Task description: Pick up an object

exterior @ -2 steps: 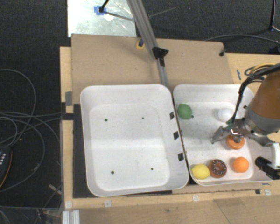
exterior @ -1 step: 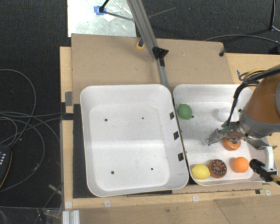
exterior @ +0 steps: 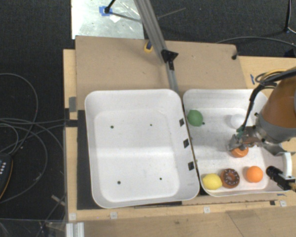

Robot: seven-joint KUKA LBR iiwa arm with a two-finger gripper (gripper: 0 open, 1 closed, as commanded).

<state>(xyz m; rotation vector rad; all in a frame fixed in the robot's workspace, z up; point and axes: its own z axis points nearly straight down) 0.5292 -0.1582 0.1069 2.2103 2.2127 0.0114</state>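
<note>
Camera view, looking down at a slant on a tan bench (exterior: 212,63) that carries two shallow white bins set side by side. Left bin (exterior: 138,147) is the larger in the picture, and its floor shows a few small dark dots. Right bin (exterior: 212,102) holds several small objects. A green ball (exterior: 195,117) sits near its upper left, close to the wall shared with the left bin. A white ball (exterior: 235,120) lies further right, hard to make out against the white floor. Along the near edge sit three things in a row: a yellow lemon-shaped object (exterior: 212,181) at the left, a dark brown doughnut-shaped object (exterior: 230,178) touching or just beside it, and an orange ball (exterior: 254,174) a little apart to the right. The grey arm, with its orange band (exterior: 281,107), reaches in from the right, over the right bin. Its gripper (exterior: 240,144) points down directly over a small orange object (exterior: 240,152), which shows just beneath the metal tip, above and between the doughnut shape and the orange ball. Whether the gripper is spread or pinching this object cannot be told from this angle. A slanted grey pole (exterior: 150,19) crosses the top of the picture, and black cables (exterior: 19,127) trail on the dark floor to the left.
</note>
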